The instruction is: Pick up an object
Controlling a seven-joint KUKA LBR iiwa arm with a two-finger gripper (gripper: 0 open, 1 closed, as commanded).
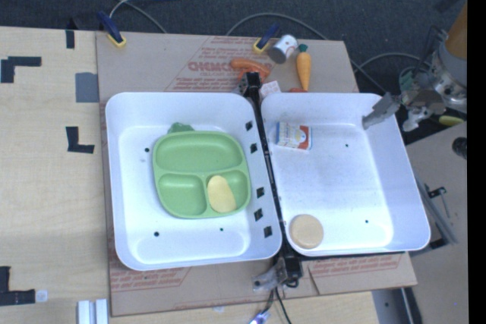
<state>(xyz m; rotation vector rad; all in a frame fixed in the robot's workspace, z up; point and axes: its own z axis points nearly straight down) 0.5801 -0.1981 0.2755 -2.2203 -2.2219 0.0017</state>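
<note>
Tool (pixel 377 116) hovers over right bin's (pixel 395 193) far-right rim.

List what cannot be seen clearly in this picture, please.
- Gripper, camera view: small, blurred; finger state unclear.
- Arm: cut off by the right edge.
- Small packet: print too small to read.
- Green thing: mostly hidden behind the green plate.

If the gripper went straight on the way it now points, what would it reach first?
The gripper sits at the right bin's upper right rim, pointing down-left into it. Straight on, it would probably meet bare bin floor first, below the small carton; the carton lies slightly above that line. Depth is hard to judge.
</note>
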